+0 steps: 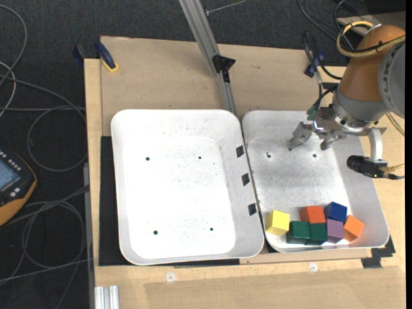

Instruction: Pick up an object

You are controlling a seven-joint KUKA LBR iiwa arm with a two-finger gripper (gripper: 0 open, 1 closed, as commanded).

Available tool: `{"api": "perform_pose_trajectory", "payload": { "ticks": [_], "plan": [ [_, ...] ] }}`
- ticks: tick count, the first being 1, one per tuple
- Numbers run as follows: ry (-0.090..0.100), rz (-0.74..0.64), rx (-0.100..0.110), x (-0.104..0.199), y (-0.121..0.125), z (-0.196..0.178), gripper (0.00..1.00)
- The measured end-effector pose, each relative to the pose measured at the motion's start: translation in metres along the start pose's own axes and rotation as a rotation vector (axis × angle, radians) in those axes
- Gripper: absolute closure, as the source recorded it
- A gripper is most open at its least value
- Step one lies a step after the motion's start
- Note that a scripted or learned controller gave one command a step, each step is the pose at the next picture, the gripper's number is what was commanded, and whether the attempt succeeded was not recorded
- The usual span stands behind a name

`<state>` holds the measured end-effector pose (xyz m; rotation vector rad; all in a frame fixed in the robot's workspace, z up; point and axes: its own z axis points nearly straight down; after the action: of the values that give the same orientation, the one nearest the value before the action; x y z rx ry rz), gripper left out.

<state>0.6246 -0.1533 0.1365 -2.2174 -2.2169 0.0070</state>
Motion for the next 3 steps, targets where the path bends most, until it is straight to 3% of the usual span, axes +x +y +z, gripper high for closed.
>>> {"api": "perform_pose_trajectory", "payload": {
  "ticks": [1,2,3],
  "plan": [
    [0.0,0.0,-0.002,0.001,0.0,0.039,0.0],
    [0.0,-0.001,-0.01,0.001,0.002,0.025,1.0],
    [-0.002,-0.003,-0.015,0.006,0.012,-0.027,1.0]
  ]
}}
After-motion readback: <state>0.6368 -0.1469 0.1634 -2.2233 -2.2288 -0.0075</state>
